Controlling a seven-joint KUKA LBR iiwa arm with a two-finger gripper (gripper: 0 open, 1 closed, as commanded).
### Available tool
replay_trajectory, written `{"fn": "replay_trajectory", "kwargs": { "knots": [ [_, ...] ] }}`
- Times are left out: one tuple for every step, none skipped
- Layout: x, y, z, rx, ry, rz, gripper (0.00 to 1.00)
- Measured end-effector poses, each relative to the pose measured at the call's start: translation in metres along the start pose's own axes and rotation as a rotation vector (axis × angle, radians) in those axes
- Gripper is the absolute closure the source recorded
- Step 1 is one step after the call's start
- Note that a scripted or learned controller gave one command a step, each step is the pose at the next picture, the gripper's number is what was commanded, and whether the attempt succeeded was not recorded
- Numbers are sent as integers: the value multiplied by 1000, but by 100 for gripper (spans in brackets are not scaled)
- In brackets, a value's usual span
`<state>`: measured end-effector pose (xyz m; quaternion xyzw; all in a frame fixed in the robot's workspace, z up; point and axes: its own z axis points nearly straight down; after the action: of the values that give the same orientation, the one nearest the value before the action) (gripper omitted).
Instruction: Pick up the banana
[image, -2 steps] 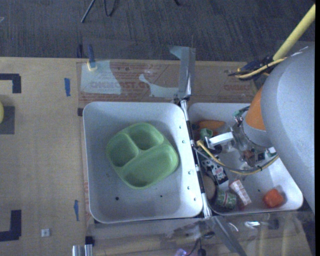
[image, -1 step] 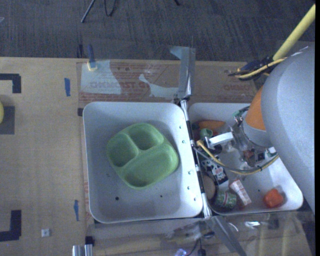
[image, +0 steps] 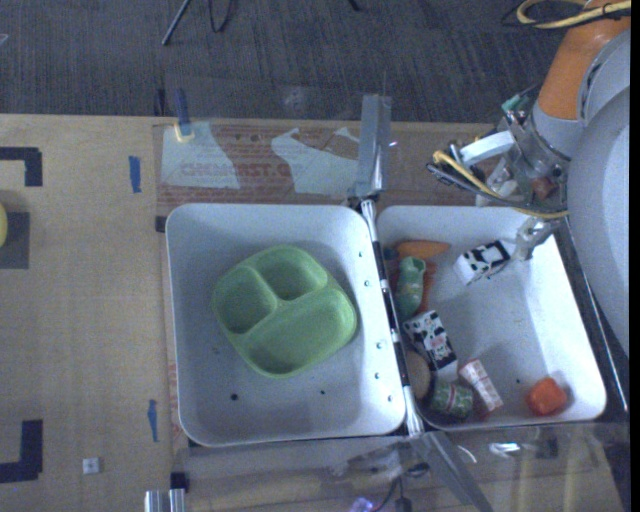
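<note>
Apparently the pincer (image: 528, 238) hangs at the far edge of the right bin (image: 585, 345), its wrist tangled in cables, and I cannot tell how far it is parted or whether it grips anything. A cow-patterned carton (image: 483, 260) lies just beside it. The banana is probably the pale curved shape (image: 419, 373) well away from the pincer, across the bin, wedged against the dividing wall. A second cow-patterned carton (image: 432, 338) and a green can (image: 452, 400) crowd it, so reaching it looks awkward.

Grey arm (image: 600, 130) at upper right, orange-banded, gripper (image: 528, 238) pointing downward.
</note>
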<state>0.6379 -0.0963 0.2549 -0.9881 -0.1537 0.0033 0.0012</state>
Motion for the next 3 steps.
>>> {"fn": "replay_trajectory", "kwargs": {
  "knots": [
    [-55,-6,136,3,-4,108,0],
    [-29,63,172,0,3,107,0],
    [-36,108,130,22,-7,97,0]
  ]
}}
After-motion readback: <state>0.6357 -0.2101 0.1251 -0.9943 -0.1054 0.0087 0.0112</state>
